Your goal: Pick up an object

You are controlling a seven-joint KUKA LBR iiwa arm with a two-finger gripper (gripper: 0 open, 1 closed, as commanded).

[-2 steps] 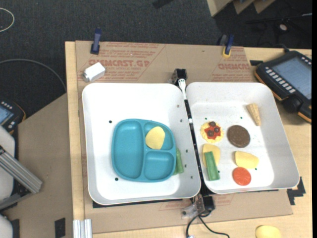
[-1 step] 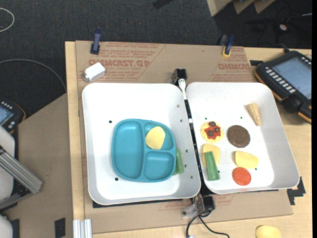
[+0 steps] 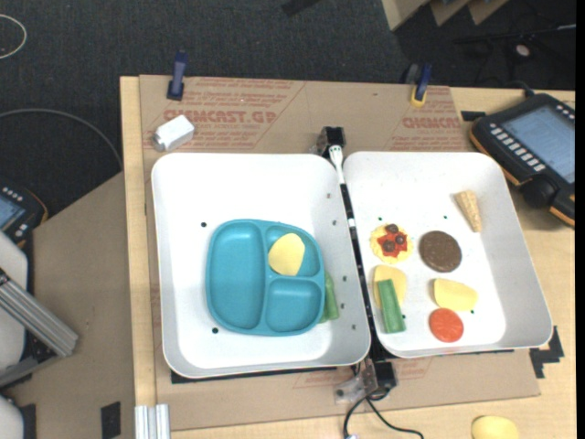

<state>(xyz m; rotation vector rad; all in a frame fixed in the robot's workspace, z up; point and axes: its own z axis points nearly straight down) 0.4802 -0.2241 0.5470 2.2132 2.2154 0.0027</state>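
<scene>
1. Lowest in the frame, at the lower right corner, a yellow rounded object [image 3: 494, 425] lies on the bench, outside both bins.
2. Just left of it, a dark cable [image 3: 364, 416] runs off the bottom edge below the seam between the bins.
3. Left bin [image 3: 166, 245] holds a teal divided tray [image 3: 239, 277] at its centre.
4. A yellow oval piece [image 3: 286, 254] rests in the tray's upper right compartment.
5. A green piece [image 3: 330, 301] sits wedged between the tray's right edge and the bin wall.
6. Right bin [image 3: 512, 199] holds the loose items, all apart from the tray.
7. Near its left wall lies a small yellow round with red bits [image 3: 392, 240].
8. Just right of that lies a brown disc [image 3: 440, 251].
9. Above and to the right of the disc lies a tan cone-shaped piece [image 3: 469, 210].
10. Below the yellow round, a pale yellow wedge [image 3: 388, 275] has a green stick [image 3: 391, 306] lying across its lower part.
11. A second yellow wedge [image 3: 453, 293] sits below the brown disc, with a red-orange disc [image 3: 446, 325] just beneath it.
12. Both bins rest on a printed cardboard sheet [image 3: 274, 108].
13. A small white block [image 3: 174, 133] lies on the sheet towards the upper left.
14. A black handheld pendant [image 3: 530, 144] lies at the right edge of the frame.
15. As for the gripper, I cannot tell its state.
</scene>
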